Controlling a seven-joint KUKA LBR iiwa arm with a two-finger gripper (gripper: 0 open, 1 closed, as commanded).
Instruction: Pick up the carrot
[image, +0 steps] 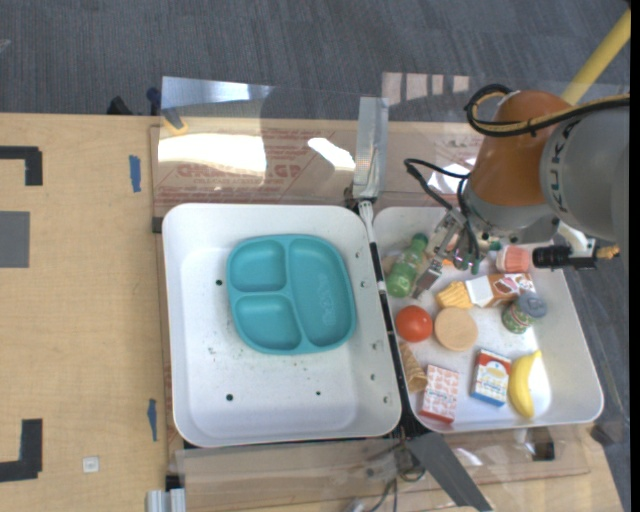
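Note:
The arm reaches in from the right over the back of the right bin (585, 370). My gripper (452, 246) hangs low there, just right of a green bottle (405, 268). A thin orange-brown piece (432, 274) lies right under the gripper, between the bottle and a yellow cheese wedge (452, 295). It may be the carrot, but it is too small and too covered to be sure. Nothing is visibly held.
The right bin also holds a red tomato (413, 323), a tan disc (456, 329), a cone (413, 370), a pink box (438, 392), a juice carton (490, 378), a banana (523, 384) and a can (518, 316). A teal divided plate (292, 293) lies in the left bin (200, 400).

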